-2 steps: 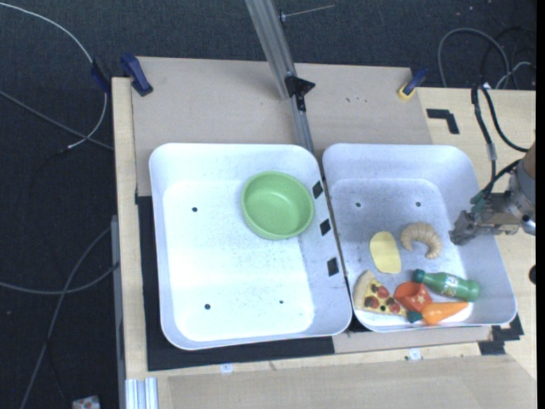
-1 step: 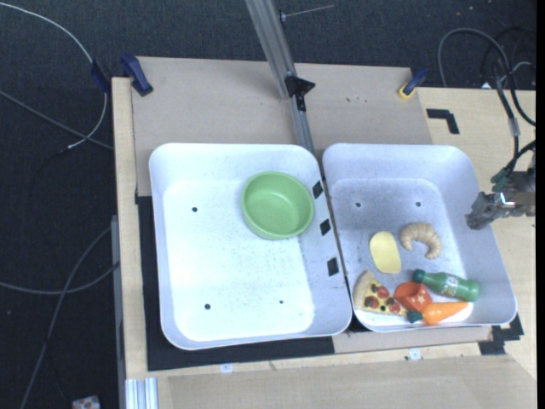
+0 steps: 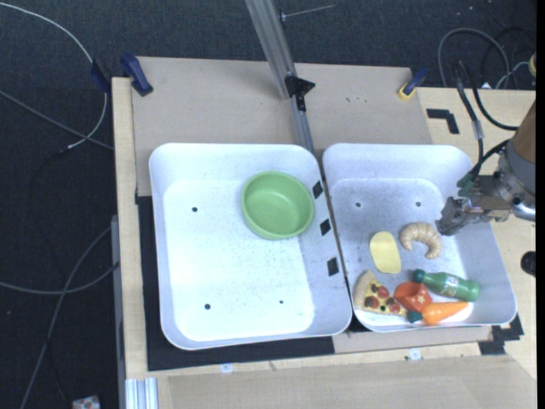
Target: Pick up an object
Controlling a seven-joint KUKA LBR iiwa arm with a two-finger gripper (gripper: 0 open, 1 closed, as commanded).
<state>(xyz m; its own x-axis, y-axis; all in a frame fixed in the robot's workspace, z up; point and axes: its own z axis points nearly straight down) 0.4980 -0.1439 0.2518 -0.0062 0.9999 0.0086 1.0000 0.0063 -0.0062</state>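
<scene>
Right bin (image 3: 375,164): gripper (image 3: 449,220) just beside croissant (image 3: 421,237), finger state cannot tell; nothing visibly held, pick not yet done.

Over the right bin (image 3: 383,164) the hand (image 3: 451,217) hangs at the far right side, just beside the croissant (image 3: 422,237), and the arm (image 3: 515,177) comes in from the right edge. Whether the two touch is hard to call from here. Next to the croissant lies a pale yellow piece (image 3: 385,251). Down in the near corner it's a tight cluster: pizza slice (image 3: 375,295), a red piece (image 3: 411,296), green bottle (image 3: 447,285) and carrot (image 3: 443,312), all pressed close. Across in the left bin (image 3: 196,254), a green bowl (image 3: 277,204) sits upright near the far right side. Both bins rest side by side on the desk (image 3: 213,100).
</scene>
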